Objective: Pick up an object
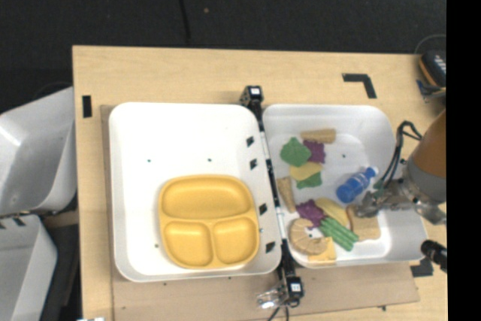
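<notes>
- Blue bottle (355, 185): lying tilted in the right bin (376, 119), just left of the gripper (373, 201), near or touching it; nothing overlapping it.
- Gripper: lowered into the right bin beside a tan block (366, 225); finger spread too blurred to tell; nothing visibly held.
- Handling, judged: light, hollow plastic; smooth, rounded, likely to roll or slip; best taken across the middle of the body, not the narrow cap end.
- Farther left of gripper: green piece (295, 153), purple piece (310, 211), round wooden disc (308, 236), closely packed.
- Well left, in the other bin (135, 131): yellow divided tray (208, 222).
- Both bins resting on counter (188, 71).
</notes>
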